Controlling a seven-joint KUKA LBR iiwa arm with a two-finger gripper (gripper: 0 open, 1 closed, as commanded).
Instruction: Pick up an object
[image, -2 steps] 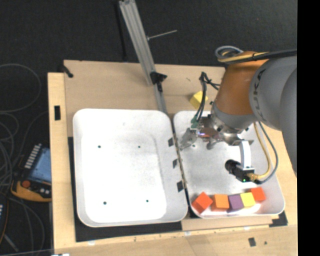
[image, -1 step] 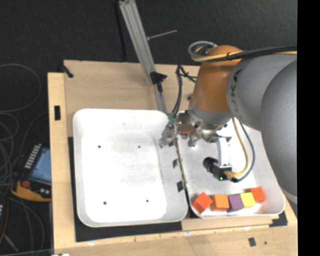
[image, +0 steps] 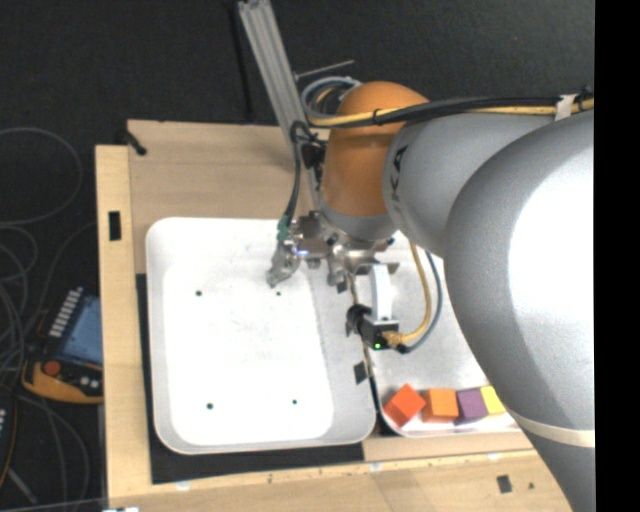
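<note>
1. Our hand (image: 283, 262) hangs over left bin (image: 165, 300) at 12 o'clock, w/ nothing between fingers; can't tell the gap.
2. Blocks, orange one (image: 405, 404) included, sit in right bin (image: 392, 425) at 5 o'clock, well apart, so no pick yet.

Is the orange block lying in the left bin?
No. The orange block lies in the right bin, beside a purple block and a yellow block.

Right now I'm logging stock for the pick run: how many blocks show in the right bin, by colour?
Red-orange block: 1
Orange block: 1
Purple block: 1
Yellow block: 1
Total: 4 visible; the arm covers much of the right bin.
</note>
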